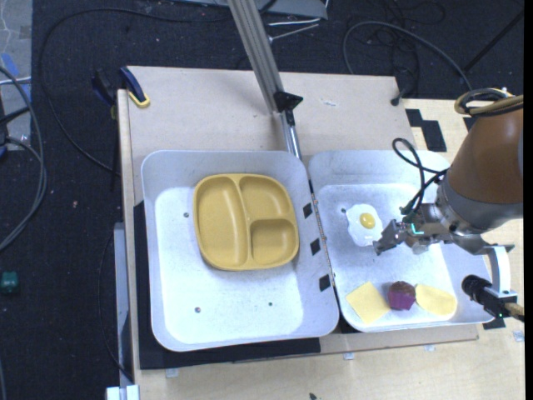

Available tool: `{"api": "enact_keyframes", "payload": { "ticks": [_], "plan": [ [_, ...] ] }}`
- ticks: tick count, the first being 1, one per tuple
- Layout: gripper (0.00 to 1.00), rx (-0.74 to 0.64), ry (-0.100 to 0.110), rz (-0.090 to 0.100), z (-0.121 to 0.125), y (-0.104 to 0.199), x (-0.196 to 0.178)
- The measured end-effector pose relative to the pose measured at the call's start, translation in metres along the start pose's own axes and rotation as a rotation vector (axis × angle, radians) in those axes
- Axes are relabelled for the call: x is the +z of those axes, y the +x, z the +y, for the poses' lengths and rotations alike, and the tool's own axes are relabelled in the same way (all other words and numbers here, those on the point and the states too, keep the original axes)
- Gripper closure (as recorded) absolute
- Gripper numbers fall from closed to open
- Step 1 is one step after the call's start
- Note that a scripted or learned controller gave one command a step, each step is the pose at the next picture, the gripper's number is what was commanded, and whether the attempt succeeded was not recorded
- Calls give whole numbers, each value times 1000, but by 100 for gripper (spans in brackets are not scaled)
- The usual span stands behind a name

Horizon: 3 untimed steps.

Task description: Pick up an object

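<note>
The right bin (333,173) holds a fried egg (364,222), a purple round object (401,295) and two yellow cheese slices (367,302) (436,299). My gripper (390,240) hangs over the right bin, just right of and slightly below the egg, above the purple object. Its dark fingers point left toward the egg. Nothing shows between them.
The left bin (166,307) carries a yellow divided plate (246,221). A metal pole (260,48) slants down from the top to the gap between the bins. Black clips (317,244) line the seam. The arm's orange band (491,152) fills the right side.
</note>
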<state>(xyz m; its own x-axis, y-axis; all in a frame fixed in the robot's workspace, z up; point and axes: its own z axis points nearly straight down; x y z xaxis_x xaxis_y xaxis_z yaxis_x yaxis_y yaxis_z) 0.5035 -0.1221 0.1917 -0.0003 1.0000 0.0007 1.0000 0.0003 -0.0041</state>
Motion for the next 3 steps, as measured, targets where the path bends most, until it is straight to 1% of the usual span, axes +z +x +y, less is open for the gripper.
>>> {"api": "enact_keyframes", "payload": {
  "ticks": [1,2,3],
  "plan": [
    [0,0,-3,-1,1,0,-1],
    [0,1,-1,0,5,-2,43],
    [0,2,-1,0,5,-1,96]
  ]
}}
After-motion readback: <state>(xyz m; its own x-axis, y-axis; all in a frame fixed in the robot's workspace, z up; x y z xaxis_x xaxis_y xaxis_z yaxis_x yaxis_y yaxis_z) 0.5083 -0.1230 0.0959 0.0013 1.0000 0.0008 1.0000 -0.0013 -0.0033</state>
